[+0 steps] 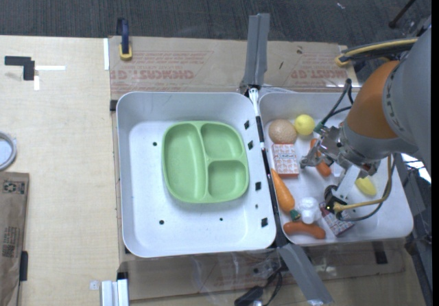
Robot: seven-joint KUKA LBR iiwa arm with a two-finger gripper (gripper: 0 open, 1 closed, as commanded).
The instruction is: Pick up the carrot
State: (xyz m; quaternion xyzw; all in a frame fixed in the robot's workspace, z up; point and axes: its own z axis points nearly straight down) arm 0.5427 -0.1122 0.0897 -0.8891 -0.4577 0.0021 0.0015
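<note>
Hovering in right bin [401, 219], gripper [317, 155] w/ finger state unclear, near carrot [282, 190]; cardboard reads "CHEMCAT".

Grey arm [411, 102], orange band, black cables.

A green divided plate [206, 160] lies in the left bin [130, 181]. Right of it: a lemon [304, 123], a brown ball [281, 131], a red-and-white box [285, 158].

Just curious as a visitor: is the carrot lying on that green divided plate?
No, the carrot lies in the right bin, while the green plate sits in the left one.
</note>
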